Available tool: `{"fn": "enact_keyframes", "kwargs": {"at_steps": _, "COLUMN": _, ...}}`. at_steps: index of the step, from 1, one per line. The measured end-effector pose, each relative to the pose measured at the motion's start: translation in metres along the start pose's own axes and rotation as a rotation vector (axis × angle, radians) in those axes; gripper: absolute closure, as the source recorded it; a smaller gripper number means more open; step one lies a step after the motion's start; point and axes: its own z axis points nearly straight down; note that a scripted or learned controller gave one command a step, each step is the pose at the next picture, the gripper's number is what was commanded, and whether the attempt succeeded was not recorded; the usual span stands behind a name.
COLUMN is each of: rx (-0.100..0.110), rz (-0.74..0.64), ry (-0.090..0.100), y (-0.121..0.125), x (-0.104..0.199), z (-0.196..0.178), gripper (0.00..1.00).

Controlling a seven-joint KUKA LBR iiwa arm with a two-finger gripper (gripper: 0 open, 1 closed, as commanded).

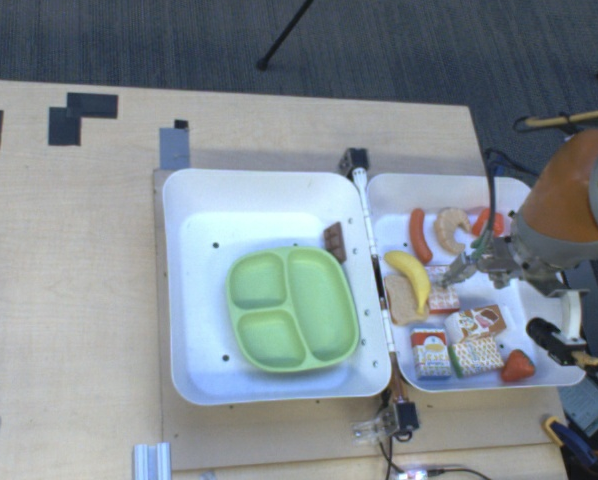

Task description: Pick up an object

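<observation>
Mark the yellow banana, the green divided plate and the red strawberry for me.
Yellow banana (409, 271), camera view, middle of its curve.
Green divided plate (319, 308), camera view, right compartment floor.
Red strawberry (517, 366), camera view, its centre.

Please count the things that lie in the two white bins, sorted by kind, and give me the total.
Green divided plate, left bin: 1
Small brown piece, left bin: 1
Banana: 1
Bread slice: 1
Red sausage: 1
Shrimp: 1
Small printed cartons: 2
Strawberry: 1
Total: 9. The arm may hide further items in the right bin.
</observation>
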Motion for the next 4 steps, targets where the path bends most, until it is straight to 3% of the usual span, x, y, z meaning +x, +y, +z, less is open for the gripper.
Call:
{"fn": "enact_keyframes", "kwargs": {"at_steps": 1, "rx": -0.001, "rz": 0.001, "ry": -0.006, "y": -0.054, "x": 0.052, "z": 0.012, "gripper": 0.00}}
{"fn": "enact_keyframes", "kwargs": {"at_steps": 2, "rx": -0.003, "rz": 0.000, "ry": -0.005, "y": -0.053, "x": 0.052, "z": 0.002, "gripper": 1.00}}
{"fn": "enact_keyframes", "kwargs": {"at_steps": 3, "rx": 0.019, "rz": -0.002, "ry": 0.003, "y": -0.057, "x": 0.121, "z": -0.084, "gripper": 1.00}}
{"fn": "enact_keyframes", "kwargs": {"at_steps": 4, "rx": 0.020, "rz": -0.001, "ry": 0.002, "y": -0.058, "x": 0.120, "z": -0.083, "gripper": 0.00}}
